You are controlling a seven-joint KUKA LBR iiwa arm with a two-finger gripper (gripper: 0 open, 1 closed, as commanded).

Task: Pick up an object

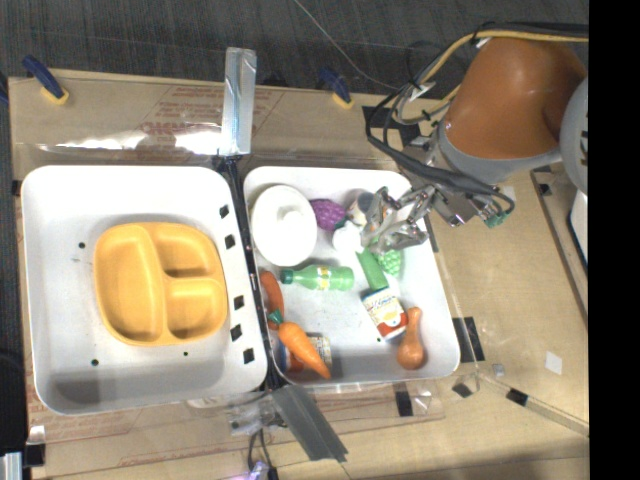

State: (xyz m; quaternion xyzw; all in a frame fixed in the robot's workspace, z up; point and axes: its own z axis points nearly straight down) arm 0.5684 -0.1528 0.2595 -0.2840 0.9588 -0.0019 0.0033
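We're down in the right bin [437, 298] now, gripper [388, 230] low over its upper middle, metal fingers tangled visually with the clutter, so we cannot tell how they are set or whether anything sits between them. Right beneath us lies a small green bottle [374, 270] with a green cap, its white and red label end [384, 311] pointing toward the near wall, and a pale green lumpy piece [391, 261] just beside it. That bottle looks like our likeliest target: light, we'd judge, hard smooth plastic, probably slippery, so we'd want to close across its narrow body rather than along its length. To the left, a purple grape cluster [327, 213] touches a white round bowl [283, 222], and a second green bottle [320, 278] lies on its side. Toward the near edge, a carrot [301, 349] and a tan gourd-shaped toy [411, 345]. In the left bin [50, 268] rests a yellow divided tray [160, 280].
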